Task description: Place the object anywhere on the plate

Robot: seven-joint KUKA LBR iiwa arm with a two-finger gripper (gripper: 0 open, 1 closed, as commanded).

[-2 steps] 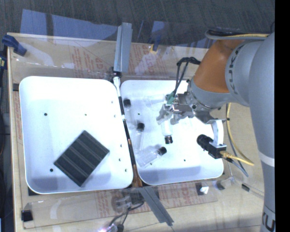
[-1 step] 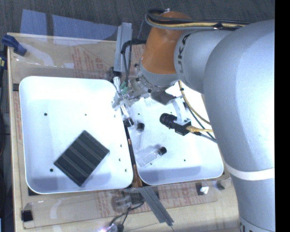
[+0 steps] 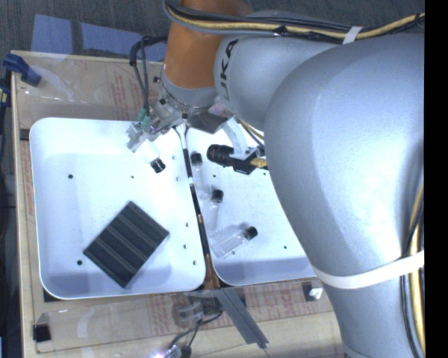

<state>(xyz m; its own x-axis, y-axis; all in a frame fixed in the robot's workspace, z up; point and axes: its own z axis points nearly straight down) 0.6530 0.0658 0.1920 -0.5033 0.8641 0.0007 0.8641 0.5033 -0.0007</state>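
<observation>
I see the tool (image 3: 148, 129) over the far side of the left bin (image 3: 45, 200), grasping a small clear vial (image 3: 138, 136), so I judge my next move is carrying it down to the dark ridged plate (image 3: 127, 243)

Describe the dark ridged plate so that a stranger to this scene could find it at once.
Look in the left white bin, towards its near corner. There lies the plate, a dark square slab turned like a diamond. Its parallel ridges and large size set it apart from the small clear vial further up.
</observation>
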